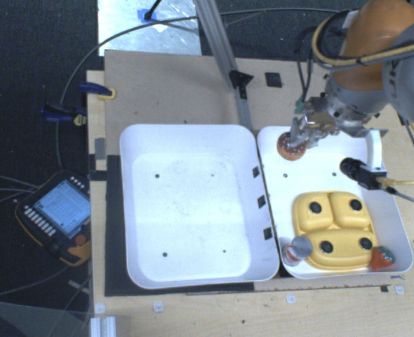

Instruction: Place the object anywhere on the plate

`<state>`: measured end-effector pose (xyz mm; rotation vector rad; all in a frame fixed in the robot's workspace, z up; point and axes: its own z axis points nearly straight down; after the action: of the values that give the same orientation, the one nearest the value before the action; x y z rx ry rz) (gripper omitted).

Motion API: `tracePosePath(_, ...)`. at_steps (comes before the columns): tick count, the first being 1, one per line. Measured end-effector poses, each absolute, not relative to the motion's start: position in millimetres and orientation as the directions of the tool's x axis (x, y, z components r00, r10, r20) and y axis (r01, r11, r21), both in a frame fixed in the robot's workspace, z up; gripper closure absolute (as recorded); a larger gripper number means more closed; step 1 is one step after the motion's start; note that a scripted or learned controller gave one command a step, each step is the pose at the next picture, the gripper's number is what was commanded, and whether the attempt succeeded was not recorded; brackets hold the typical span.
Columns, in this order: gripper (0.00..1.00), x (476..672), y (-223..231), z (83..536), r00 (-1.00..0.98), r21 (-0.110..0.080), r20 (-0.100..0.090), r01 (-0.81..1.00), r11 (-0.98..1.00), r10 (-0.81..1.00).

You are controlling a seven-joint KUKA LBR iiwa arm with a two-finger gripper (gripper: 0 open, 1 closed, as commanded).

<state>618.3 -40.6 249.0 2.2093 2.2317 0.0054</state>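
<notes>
From my seat the gripper (299, 133) is too small and blurred to read. It covers part of a small round brownish object (290, 149), which I can't identify. The arm (375, 41) runs off the top and right edges. The yellow plate (333, 232) hides part of an orange-red thing (382, 258) and overlaps a small grey and pink piece (296, 248).

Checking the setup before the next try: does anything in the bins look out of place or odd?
Nothing looks spilled or broken. The yellow plate lies flat in the right bin, with a small grey object at its near-left corner and a red one at its near-right corner. The gripper is at a small brown object near the bin's far-left corner.
</notes>
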Motion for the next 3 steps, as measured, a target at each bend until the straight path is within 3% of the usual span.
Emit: tracePosePath(3,1.0,610.2,115.0,222.7,-0.009,0.0,0.001,1.0,0.009,1.0)
